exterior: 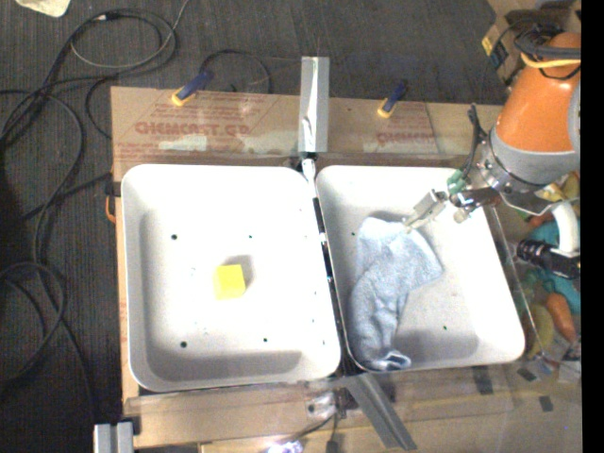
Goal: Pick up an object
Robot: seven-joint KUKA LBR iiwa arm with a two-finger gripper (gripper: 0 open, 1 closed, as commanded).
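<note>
Cloth handling: judged soft, light and limp; sag and drape are expected once lifted. No stiffness to be relied on.
Grip spot: a raised fold is preferred over a flat patch; the bunched upper edge near the gripper is judged the easiest place for a pinch. A thin single layer may be missed or slipped.
Cloth look: pale blue-grey cloth (392, 286), crumpled, with wrinkles and folds across it; broader at the top, narrowed to a curled tip at the bottom.
Cloth place: lies in the right bin (491, 333), on the left half of its floor, beside the wall shared with the left bin (151, 253); lower tip reaches the near wall.
Gripper place: gripper (422, 213) is seen at the upper middle of the right bin, at or just above the cloth's top edge; contact cannot be confirmed.
Fingers: too small and blurred to be read; open or closed cannot be told. Nothing is seen held.
Other item: small yellow block (230, 281) sits alone in the left bin, well apart from the gripper.
Task state: judged not yet done; the cloth is flat on the bin floor.
</note>
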